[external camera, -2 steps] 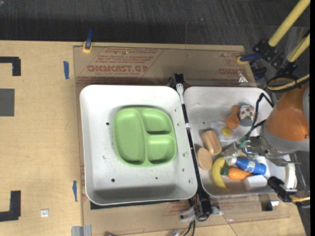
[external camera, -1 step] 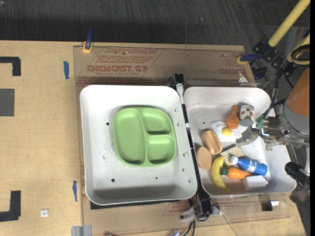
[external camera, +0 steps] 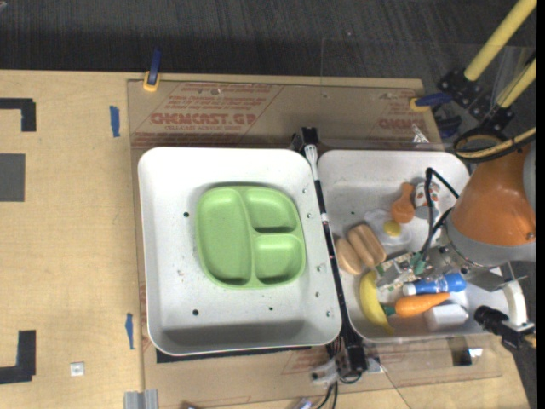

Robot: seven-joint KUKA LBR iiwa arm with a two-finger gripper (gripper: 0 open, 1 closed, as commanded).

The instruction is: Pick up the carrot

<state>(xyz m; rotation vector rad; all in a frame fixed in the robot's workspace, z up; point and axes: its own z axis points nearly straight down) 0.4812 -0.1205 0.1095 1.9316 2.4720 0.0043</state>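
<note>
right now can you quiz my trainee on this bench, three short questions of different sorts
1. True or false: the carrot lies in the left bin.
2. Which item lies directly left of the carrot: A) banana, B) green plate, C) bread roll?
3. Fill in: the green divided plate sits in the ____ bin.

Key
1. False; it is in the right bin, under the gripper.
2. A
3. left
</note>
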